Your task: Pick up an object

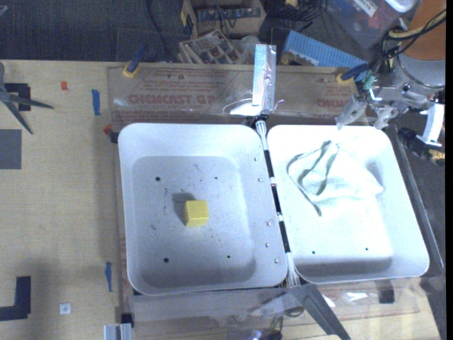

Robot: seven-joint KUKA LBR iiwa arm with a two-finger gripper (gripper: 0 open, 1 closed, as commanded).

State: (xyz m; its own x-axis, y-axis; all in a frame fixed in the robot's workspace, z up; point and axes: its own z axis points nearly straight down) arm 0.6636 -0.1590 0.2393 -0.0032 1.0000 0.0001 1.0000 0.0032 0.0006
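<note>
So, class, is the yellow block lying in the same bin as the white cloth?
No: the yellow block sits in the left bin, while the white cloth lies in the right bin.

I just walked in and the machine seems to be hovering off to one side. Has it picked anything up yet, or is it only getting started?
Nothing looks picked up yet. The yellow block lies in the left bin, and the white cloth with green trim lies in the right bin. The claw sits above the right bin's far edge, nothing visibly in it. The whole pick is left.
</note>
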